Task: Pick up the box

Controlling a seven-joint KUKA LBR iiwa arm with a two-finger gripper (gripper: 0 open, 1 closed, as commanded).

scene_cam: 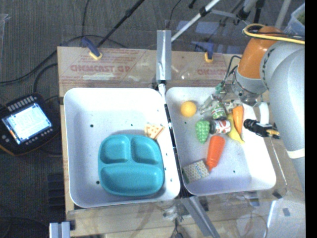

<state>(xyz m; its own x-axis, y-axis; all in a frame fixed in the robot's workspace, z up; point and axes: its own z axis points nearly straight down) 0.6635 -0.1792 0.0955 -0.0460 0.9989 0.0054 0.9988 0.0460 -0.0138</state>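
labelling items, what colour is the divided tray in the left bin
Teal blue tray, camera view.

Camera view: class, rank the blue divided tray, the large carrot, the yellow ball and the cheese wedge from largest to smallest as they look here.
1. blue divided tray
2. large carrot
3. and 4. yellow ball and cheese wedge look about alike; left unranked.

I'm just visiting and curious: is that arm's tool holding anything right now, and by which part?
It cannot be told. The tool sits low in the right bin among the can and other items, far from the box, but its tips are too cluttered to read.
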